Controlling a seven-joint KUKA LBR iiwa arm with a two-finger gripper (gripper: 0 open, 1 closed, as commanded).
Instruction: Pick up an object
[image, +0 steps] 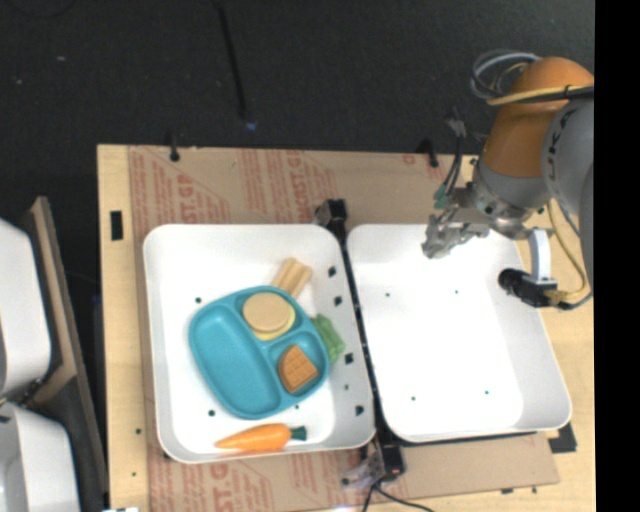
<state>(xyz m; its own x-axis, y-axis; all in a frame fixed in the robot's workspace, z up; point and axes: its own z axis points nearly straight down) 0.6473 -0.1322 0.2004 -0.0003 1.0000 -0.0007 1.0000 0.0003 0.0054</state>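
Toy food, the pickable stuff, lies well apart from the claw (441, 243), over in the left bin (170, 290) on the far side of the divider from where the claw hangs. A blue sectioned tray (235, 365) sits there at a slant, and in its compartments rest a round tan biscuit (270, 313) and a brown ridged bread piece (298, 369). A tan wooden block (292, 275) pokes out from behind the tray's upper edge, on the side nearest the claw. A green leafy piece (329, 338) peeks from the tray's edge that faces the claw. An orange carrot (258, 437) with a small green top lies on the bin floor below the tray, farthest from the claw.

The claw itself hangs over the upper left corner of the right bin (480, 400), close to that bin's rim and just beside the black clip (330, 213) at the top of the divider. Whether the claw is wide or narrow I cannot tell; it reads as a grey cluster. Nothing is seen held in it. Above the claw rises the arm's orange band (520, 135) and grey body. Both bins sit on a cardboard-covered tabletop (250, 180).
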